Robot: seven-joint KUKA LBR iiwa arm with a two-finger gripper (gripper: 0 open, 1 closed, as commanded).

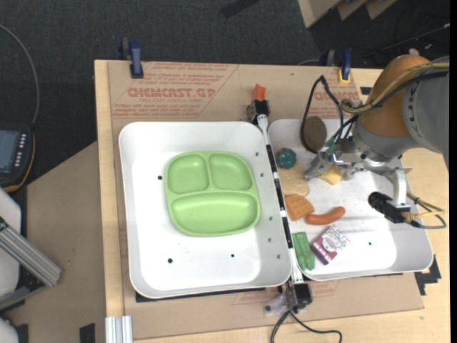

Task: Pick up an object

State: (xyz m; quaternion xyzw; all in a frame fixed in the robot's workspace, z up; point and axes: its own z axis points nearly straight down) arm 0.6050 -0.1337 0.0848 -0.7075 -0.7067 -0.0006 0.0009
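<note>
My gripper (325, 168) hangs low over the back left part of the right bin (400, 252), under the grey arm with its orange band. A small yellow wedge (331, 178) lies right at its tip; I cannot see whether it is held. Close around it are a brown oval lump (312, 133), a teal ball (286, 158), a pale cracker (296, 188), an orange waffle piece (300, 207) and an orange sausage (325, 216). Nearer the front lie a green pickle (303, 251) and a purple packet (330, 243).
The left bin (143, 191) holds a green divided plate (212, 193). A black cable end (385, 207) from the arm dangles over the right bin's right side. Clamps stand at the bench's back edge and between the bins.
</note>
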